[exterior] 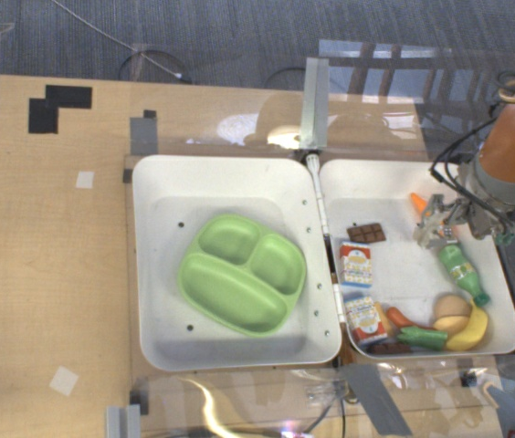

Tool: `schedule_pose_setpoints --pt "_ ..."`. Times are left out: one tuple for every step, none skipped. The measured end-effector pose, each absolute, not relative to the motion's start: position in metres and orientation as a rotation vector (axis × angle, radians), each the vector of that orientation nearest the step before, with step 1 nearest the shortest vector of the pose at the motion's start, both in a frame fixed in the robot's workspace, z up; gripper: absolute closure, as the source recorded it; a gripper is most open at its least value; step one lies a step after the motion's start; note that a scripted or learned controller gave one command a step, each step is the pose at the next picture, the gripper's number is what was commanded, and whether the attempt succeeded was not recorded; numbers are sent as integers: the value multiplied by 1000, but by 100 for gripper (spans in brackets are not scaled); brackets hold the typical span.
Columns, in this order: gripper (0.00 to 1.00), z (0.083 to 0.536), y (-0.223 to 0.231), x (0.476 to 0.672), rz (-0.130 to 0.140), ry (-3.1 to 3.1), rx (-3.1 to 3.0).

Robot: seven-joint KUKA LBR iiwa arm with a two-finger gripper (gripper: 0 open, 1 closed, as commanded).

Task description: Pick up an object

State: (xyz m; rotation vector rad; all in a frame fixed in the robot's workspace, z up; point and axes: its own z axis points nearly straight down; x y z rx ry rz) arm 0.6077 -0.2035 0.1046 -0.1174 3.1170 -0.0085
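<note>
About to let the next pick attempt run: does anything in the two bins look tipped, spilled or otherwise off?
Nothing looks spilled or broken. The green three-compartment plastic plate lies flat but askew in the left white bin. In the right white bin, the toy foods crowd the near corner, the yellow banana against the wall.

A green bottle lies on its side near the right wall of the right bin, slanting toward the near corner. A yellow banana curves in that corner beside a tan rounded piece. A dark green vegetable and an orange carrot lie along the near wall. Two printed cartons rest by the left wall, a brown chocolate bar above them
</note>
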Motion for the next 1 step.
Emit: schedule_pose_setpoints --pt "100 292 -173 605 -4 3104 294"
